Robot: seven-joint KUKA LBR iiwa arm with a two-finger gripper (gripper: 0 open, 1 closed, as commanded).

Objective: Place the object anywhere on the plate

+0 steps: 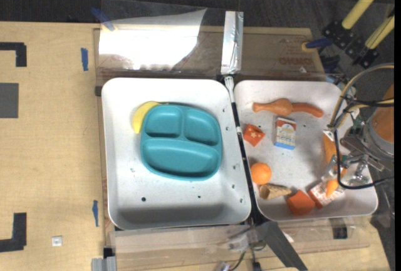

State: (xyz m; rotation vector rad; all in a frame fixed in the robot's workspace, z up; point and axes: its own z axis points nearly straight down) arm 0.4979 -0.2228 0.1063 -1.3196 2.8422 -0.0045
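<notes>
While my gripper (348,177) sits low by the right bin (301,91), toys crowd it.
I cannot tell its grip; it may miss and leave the plate (182,141) bare.

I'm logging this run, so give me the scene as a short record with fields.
plate: teal divided plate in the left bin, nothing on it
beside plate: yellow item under its upper left rim
right bin: orange ball, small carton, chicken leg, red block
claw: low at the right bin's right edge
fingers: cannot tell
</notes>
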